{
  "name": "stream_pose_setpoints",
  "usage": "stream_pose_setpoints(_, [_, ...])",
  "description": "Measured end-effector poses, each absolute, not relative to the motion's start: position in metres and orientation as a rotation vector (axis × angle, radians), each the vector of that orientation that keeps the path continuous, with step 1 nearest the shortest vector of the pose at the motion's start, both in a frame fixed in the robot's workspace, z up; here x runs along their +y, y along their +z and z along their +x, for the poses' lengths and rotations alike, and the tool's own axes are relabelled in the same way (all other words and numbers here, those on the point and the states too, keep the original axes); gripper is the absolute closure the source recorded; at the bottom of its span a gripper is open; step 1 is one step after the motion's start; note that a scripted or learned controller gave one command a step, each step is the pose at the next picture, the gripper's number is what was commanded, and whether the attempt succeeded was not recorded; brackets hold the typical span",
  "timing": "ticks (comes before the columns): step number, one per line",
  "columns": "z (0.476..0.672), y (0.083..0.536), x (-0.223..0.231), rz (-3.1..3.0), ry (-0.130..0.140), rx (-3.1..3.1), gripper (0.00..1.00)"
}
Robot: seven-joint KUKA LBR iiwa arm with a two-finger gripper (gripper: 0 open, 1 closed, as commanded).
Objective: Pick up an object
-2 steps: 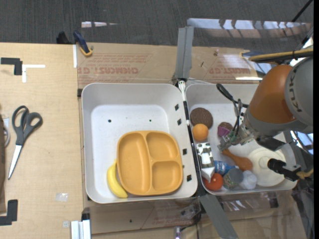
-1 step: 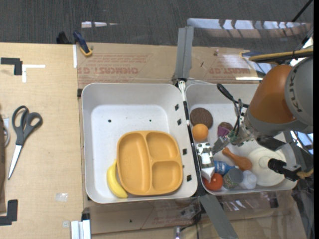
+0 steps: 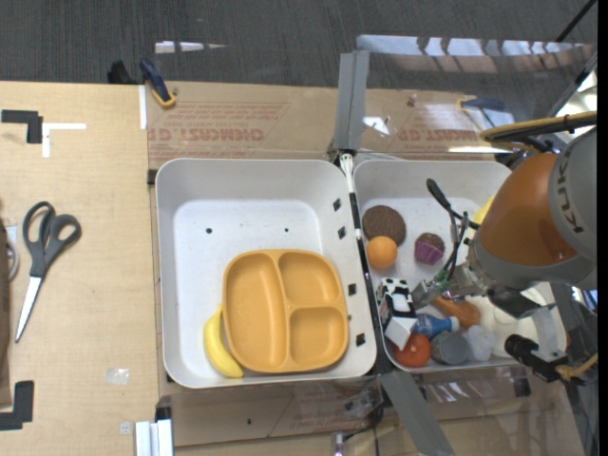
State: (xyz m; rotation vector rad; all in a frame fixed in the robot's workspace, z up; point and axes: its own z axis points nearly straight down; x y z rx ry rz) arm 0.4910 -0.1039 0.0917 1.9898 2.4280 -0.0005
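The tool (image 3: pixel 446 288) hangs low over the cluttered right white bin (image 3: pixel 418 174), nearest the orange carrot-shaped toy (image 3: pixel 460 309); I cannot tell its grip state. Reaching step, seemingly; next comes settling around one object.

A robotics lab test station: two shallow white bins (image 3: pixel 171 283) sit side by side on a plywood counter (image 3: pixel 85 350) above dark carpeted floor (image 3: pixel 237 8), with a grey-and-orange industrial arm (image 3: pixel 532 226) reaching in. Scissors (image 3: pixel 40 255) lie on the counter, black tape marks (image 3: pixel 24 122) near its edge, and flattened printed cardboard (image 3: pixel 228 126) behind the bins.
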Motion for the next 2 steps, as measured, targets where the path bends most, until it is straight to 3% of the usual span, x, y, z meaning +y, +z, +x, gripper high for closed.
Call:
stream_pose_setpoints(1, [0.492, 0.101, -0.104, 1.991, 0.001, 2.426, 1.0])
stream_pose_setpoints(2, [0.547, 0.091, -0.106, 2.652, -0.006, 1.686, 1.0])
